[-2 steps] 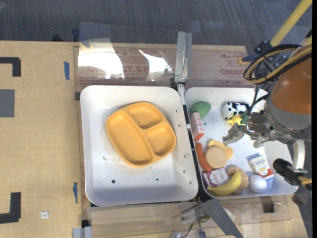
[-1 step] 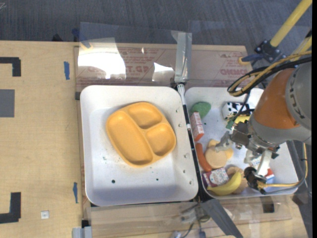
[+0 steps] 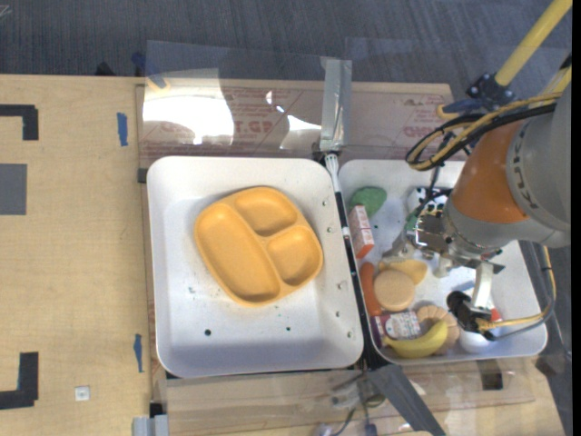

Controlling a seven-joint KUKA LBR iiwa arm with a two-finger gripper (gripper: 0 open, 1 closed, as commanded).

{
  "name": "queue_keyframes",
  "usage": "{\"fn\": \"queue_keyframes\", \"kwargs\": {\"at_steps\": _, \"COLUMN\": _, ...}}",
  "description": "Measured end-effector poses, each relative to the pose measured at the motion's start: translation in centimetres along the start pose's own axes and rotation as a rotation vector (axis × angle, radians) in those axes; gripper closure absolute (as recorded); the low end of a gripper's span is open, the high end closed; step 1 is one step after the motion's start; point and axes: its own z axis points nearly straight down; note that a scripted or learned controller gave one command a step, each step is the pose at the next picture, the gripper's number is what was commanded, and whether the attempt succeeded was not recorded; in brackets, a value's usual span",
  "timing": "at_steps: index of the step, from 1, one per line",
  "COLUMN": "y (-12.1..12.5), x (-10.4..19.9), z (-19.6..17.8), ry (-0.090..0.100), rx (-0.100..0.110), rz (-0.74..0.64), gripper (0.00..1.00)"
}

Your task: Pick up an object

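Clutter crowds the right-hand white shallow bin (image 3: 528, 284) in the camera view, and the grey arm's gripper (image 3: 428, 236) hangs over the middle of it. Whether the gripper is open or closed cannot be told from this angle, and nothing can be seen held in it.

Nearest to it, at about 7 o'clock, lies a pale yellow soft-looking lump (image 3: 410, 267). A tan round flat disc (image 3: 395, 290) lies just beyond that in the same direction, touching the lump.

At 9 o'clock from the gripper, a narrow orange-red carton (image 3: 361, 229) lies along the bin's left wall, with an orange carrot-like piece (image 3: 367, 274) below it. A green rounded item (image 3: 368, 198) sits at 10 o'clock.

At 6 o'clock, by the bin's near wall, a yellow banana (image 3: 419, 341) curves under a small printed packet (image 3: 404, 323) and a brown ring-shaped piece (image 3: 437, 315).

The left-hand white bin (image 3: 182, 316) bears a yellow-orange three-compartment plastic plate (image 3: 259, 243), well apart from the gripper at 9 o'clock.
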Motion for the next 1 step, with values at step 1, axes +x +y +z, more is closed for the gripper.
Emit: {"fn": "queue_keyframes", "kwargs": {"at_steps": 1, "y": 0.14, "x": 0.07, "z": -1.08, "ry": 0.001, "rx": -0.005, "rz": 0.001, "gripper": 1.0}}
